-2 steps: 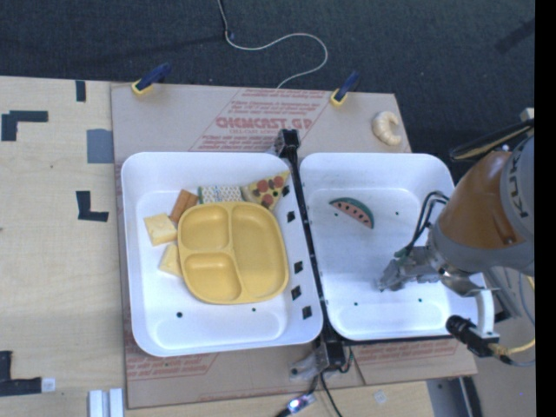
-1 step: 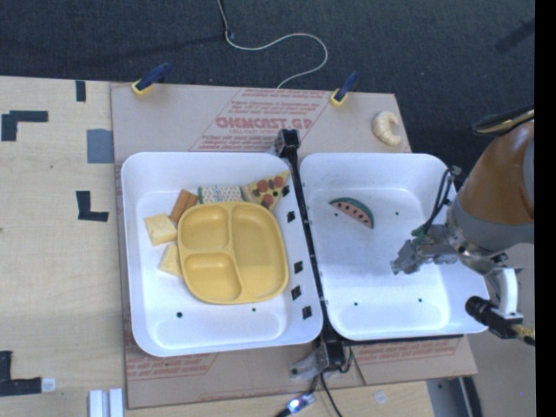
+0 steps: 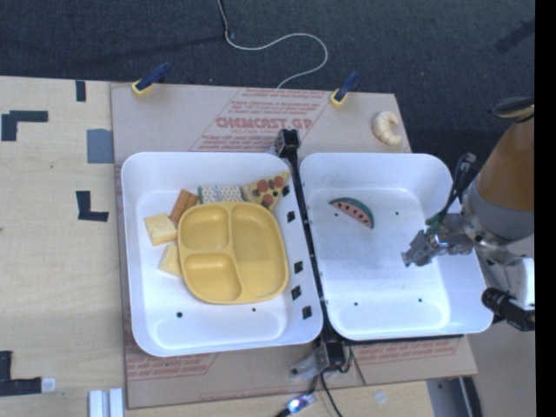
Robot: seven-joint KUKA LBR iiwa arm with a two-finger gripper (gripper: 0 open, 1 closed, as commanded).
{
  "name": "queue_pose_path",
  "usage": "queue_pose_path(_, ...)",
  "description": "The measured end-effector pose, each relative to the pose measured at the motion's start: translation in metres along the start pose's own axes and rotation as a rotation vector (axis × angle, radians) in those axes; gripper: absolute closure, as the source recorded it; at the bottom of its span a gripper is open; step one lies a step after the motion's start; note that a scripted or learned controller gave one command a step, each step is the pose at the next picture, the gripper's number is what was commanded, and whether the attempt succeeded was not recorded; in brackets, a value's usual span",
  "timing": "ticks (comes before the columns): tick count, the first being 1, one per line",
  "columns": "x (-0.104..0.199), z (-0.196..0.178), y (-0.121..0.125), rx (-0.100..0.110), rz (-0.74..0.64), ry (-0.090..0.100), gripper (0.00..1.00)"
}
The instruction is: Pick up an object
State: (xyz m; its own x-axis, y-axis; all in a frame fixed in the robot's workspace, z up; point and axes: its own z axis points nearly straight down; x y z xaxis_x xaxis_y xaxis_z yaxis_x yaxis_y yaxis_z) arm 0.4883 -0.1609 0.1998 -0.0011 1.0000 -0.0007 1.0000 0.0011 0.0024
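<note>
The grey arm with its orange band (image 3: 508, 168) reaches in over the right shallow white bin (image 3: 382, 315), and the gripper (image 3: 419, 252) hangs low near that bin's right wall; whether its fingers are apart or together cannot be told. In the left white bin (image 3: 152, 320) sits a yellow divided plastic plate (image 3: 233, 252). The red watermelon-slice toy (image 3: 352, 211) lies in the right bin's upper left, well apart from the gripper.
</note>
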Motion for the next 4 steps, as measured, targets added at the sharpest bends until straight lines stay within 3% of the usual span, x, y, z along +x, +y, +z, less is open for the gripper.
queue_pose_path(1,0.001,-0.026,0.001,0.002,0.0,0.001,1.0)
queue_pose_path(3,0.101,-0.014,0.026,0.005,-0.006,0.003,1.0)
queue_pose_path(4,0.104,-0.034,0.034,0.003,-0.001,0.001,1.0)
